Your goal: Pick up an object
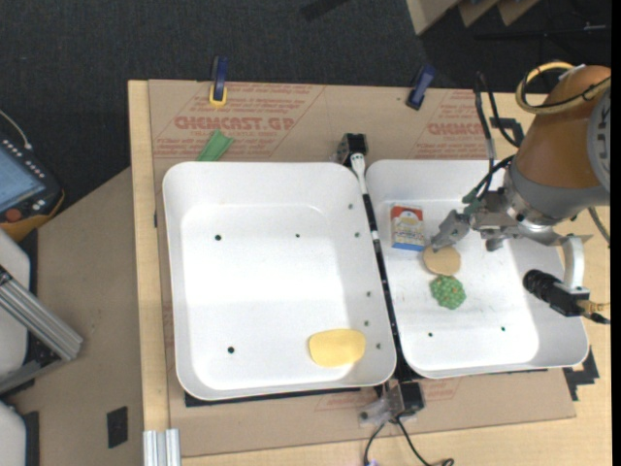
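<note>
The robot's hand (448,238) hovers low in the right bin (505,343), directly over a tan disc (442,261); whether it grips anything cannot be told. The disc looks light, flat and stiff, best pinched across its rim. A green lump (448,291) and small carton (408,228) crowd it; open floor lies toward the bin's near wall.

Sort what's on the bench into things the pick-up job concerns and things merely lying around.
Job:
- gripper, over the right bin
- tan round piece
- green bumpy lump
- small printed box
- yellow oval piece in the left bin

Lying about:
- green scrap on the cardboard
- clamps
</note>
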`<state>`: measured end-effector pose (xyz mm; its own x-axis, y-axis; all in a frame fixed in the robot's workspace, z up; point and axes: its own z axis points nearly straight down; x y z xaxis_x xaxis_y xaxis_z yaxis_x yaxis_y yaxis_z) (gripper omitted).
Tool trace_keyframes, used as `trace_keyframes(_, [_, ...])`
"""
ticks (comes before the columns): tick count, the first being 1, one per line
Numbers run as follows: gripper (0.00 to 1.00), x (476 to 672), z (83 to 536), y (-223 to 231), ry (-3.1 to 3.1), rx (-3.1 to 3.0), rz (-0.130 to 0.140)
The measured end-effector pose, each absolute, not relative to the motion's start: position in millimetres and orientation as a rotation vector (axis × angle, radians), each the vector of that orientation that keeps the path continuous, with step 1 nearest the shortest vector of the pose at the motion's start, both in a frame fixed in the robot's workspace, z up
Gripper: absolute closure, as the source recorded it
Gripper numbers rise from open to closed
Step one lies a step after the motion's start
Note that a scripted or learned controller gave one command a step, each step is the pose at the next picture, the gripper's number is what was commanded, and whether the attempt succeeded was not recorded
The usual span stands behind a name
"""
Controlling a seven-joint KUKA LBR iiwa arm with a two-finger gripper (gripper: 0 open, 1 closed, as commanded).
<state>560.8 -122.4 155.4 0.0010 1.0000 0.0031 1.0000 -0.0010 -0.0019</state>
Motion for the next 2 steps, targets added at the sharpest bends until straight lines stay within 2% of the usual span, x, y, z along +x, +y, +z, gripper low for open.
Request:
trace_keyframes(1, [0.0,538.7,81,-99,-2.217,-2.219,0.004])
trace_keyframes(2, [1.0,540.8,95,-101,-2.221,-2.224,-0.001])
